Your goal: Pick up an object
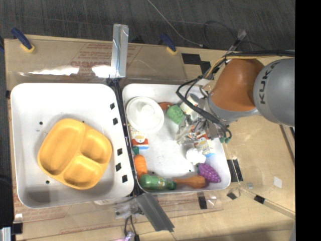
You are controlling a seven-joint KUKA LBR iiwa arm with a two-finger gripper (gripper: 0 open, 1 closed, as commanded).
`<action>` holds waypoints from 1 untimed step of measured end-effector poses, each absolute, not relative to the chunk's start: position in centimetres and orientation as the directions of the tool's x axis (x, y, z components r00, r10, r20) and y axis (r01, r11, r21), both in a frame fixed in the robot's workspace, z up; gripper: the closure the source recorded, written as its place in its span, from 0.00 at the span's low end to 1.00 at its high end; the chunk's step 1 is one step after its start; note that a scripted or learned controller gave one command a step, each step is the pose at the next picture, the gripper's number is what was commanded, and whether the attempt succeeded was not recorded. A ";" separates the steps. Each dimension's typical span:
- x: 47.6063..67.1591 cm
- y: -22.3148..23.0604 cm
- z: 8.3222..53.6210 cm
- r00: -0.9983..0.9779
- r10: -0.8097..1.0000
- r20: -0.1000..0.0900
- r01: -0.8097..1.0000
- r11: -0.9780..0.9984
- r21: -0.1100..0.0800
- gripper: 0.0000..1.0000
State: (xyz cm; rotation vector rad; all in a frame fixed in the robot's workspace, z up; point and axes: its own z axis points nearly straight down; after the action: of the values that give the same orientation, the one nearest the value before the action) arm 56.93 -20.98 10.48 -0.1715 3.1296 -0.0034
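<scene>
Camera view: end effector (pixel 193 133) low in right bin (pixel 165 154), centre-right of frame, among clutter; grip state impossible to tell. Just beside it, green toy (pixel 175 114) and small bottle (pixel 205 147). White bowl (pixel 145 113) at bin's upper left. Purple grapes (pixel 209 172), drumstick (pixel 189 182), green bottle (pixel 153 183), carrot (pixel 140 163) along lower edge. Yellow divided plate (pixel 75 152) in left bin (pixel 30 104).

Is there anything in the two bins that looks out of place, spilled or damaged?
Nothing stands out. The yellow divided plate lies flat, a little skewed, in the left bin. The toy foods, such as the purple grapes and the white bowl, lie loose in the right bin, none broken.
</scene>
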 end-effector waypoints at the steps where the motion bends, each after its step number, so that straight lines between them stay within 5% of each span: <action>1: 61.8 -21.1 24.6 -0.998 -0.058 -0.014 -0.058 0.998 -0.006 1.00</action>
State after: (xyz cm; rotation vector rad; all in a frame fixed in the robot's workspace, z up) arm 61.79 -21.06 24.60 -0.0908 3.1260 -0.0086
